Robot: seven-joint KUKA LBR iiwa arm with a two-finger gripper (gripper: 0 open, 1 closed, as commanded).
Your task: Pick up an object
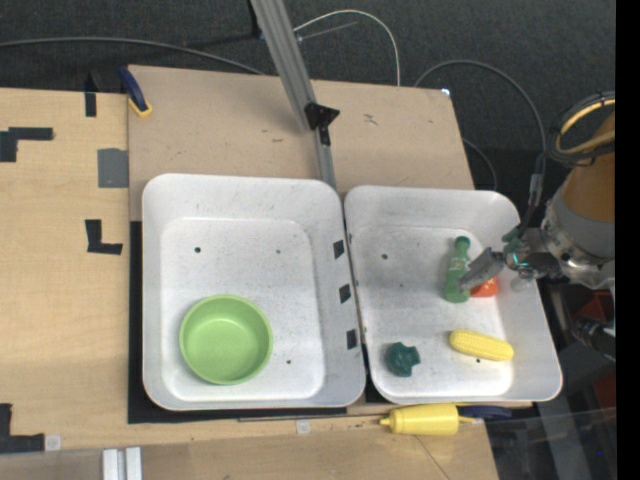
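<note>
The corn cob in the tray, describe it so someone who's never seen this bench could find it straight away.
Look at the right-hand white bin of the two. Along its near edge, toward the right corner, lies the corn cob, flat on the floor. It is the one yellow item in that bin, lying right of a small dark green lump and nearer than the green bottle and orange piece.

Arm (585, 203) in from right, wrist low, gripper (487, 265) leftward
</note>
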